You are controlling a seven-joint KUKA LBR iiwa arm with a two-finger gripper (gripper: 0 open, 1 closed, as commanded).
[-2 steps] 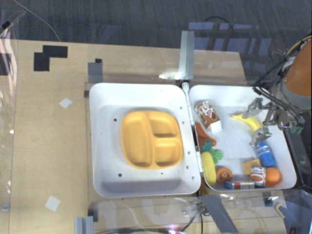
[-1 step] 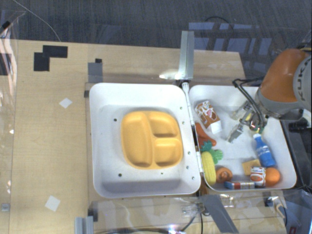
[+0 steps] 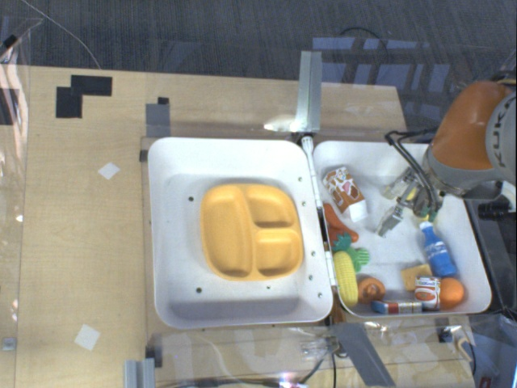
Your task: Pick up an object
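Your gripper [image 3: 397, 207] hangs right of centre over the right bin [image 3: 481, 285], jaws apart and holding nothing. The blue bottle [image 3: 437, 250] lies just lower right of it (long axis near vertical in frame).

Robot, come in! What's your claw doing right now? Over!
Claw open, nothing in it, over the right bin. Blue bottle and brown-and-white carton closest. Yellow tray alone in the left bin. Path clear.
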